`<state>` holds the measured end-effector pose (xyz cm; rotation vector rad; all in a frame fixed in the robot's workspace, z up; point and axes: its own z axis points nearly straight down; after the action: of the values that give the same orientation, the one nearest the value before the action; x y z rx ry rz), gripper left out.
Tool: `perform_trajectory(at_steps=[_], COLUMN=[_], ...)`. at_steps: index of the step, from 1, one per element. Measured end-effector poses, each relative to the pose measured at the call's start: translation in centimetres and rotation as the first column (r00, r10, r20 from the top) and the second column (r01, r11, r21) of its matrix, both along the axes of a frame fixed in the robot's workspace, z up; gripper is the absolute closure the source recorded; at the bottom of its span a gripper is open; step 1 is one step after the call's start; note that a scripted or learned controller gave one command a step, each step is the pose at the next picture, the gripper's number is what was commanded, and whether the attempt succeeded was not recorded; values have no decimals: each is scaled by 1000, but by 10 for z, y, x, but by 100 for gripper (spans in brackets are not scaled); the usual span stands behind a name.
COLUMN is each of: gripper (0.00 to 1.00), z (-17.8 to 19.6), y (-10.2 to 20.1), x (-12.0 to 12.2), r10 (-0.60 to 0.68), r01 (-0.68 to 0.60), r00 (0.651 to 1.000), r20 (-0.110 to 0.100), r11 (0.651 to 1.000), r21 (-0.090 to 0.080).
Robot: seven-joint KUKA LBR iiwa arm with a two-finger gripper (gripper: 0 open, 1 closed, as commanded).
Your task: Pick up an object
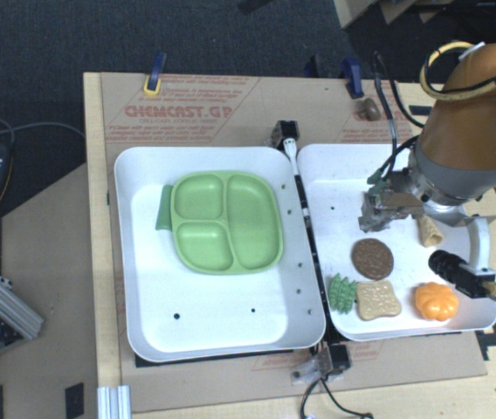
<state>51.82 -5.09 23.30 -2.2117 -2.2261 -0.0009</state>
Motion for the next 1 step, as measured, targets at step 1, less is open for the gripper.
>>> perform_trajectory(at_steps=[1], gripper=[100], z=[-18], y=[-2], x=[-2], r10=[-7], r01=[7], r00=[1000], r20=[-2], r11=[1000], r21=[-2])
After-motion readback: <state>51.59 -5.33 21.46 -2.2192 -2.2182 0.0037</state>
